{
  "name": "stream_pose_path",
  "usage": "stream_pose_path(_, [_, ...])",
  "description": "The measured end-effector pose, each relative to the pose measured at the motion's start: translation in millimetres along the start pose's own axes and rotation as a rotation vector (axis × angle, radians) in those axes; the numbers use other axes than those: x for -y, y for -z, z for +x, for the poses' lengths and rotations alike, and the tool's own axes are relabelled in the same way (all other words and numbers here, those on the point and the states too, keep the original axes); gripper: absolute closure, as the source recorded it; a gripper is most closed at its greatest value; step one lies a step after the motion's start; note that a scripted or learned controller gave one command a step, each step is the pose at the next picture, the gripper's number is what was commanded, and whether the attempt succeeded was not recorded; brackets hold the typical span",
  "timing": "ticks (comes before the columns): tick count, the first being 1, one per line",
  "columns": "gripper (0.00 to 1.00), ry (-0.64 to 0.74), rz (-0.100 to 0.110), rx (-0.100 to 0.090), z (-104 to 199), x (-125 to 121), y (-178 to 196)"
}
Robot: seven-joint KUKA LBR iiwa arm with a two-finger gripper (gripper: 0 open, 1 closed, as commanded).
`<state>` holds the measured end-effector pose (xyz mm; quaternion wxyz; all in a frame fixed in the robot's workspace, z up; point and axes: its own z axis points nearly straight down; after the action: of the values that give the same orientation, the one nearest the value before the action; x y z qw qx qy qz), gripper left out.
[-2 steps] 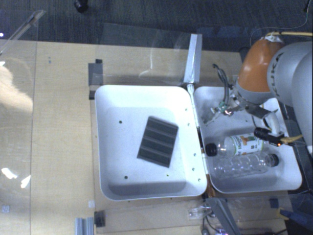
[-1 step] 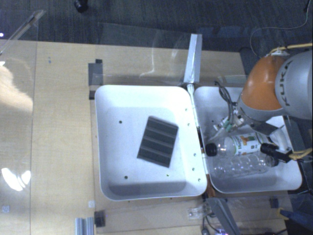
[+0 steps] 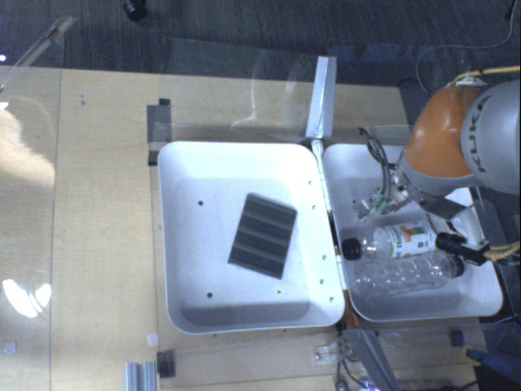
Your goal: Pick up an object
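A dark grey ribbed rectangular pad (image 3: 262, 235) lies flat near the middle of the left bin (image 3: 187, 169). In the right bin (image 3: 350, 165) a clear plastic bottle (image 3: 399, 243) with a black cap and a white label lies on its side, cap pointing left. A second clear plastic item (image 3: 403, 275) rests just in front of it. My gripper (image 3: 377, 204) hangs low over the right bin, just above and left of the bottle's label, under the orange wrist band (image 3: 440, 141). Nothing is seen held in it.
A metal divider post (image 3: 320, 96) rises behind the seam between the bins. Cables (image 3: 374, 147) trail from the wrist over the right bin's back. A clear panel edge crosses the bench at the far left. Bare wooden bench surrounds the bins.
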<state>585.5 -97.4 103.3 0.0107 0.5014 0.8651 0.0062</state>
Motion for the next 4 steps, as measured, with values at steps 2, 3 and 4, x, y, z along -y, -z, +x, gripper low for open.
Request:
stream_pose_path(2, [0.0, -0.013, 0.014, -0.006, -31, -26, 80])
stream_pose_path(3, [0.0, 0.004, 0.018, -0.009, -73, 49, -2])
stream_pose_path(4, [0.0, 0.139, 0.007, -0.007, 32, 40, -12])
